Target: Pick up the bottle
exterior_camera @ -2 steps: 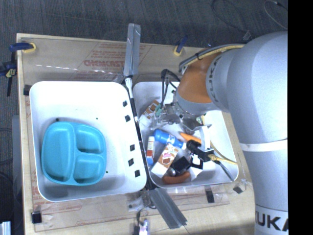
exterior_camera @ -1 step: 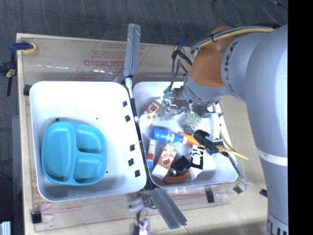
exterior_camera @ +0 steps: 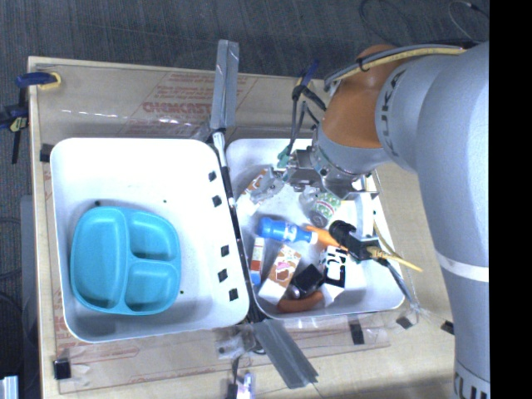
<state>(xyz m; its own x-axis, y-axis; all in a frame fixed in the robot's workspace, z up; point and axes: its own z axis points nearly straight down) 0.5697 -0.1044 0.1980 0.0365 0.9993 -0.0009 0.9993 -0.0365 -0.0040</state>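
Surface (exterior_camera: 125, 98) of pale wood carries 2 shallow white bins side by side. Arm (exterior_camera: 440, 140), grey with an orange band, reaches in from the right over the right bin (exterior_camera: 382, 293). Left bin (exterior_camera: 125, 165) contains a blue divided tray (exterior_camera: 125, 260). The right bin is crowded with small items. Hand (exterior_camera: 312, 177) sits low near the back of that bin, and whether it is open or closed cannot be told. Bottle (exterior_camera: 284, 230), blue with a white band and an orange end, lies on its side just in front of the hand, touching a black item (exterior_camera: 306, 279) and packets. Likely risk: the crowding could make the hand catch a neighbour, or the round bottle could roll away.
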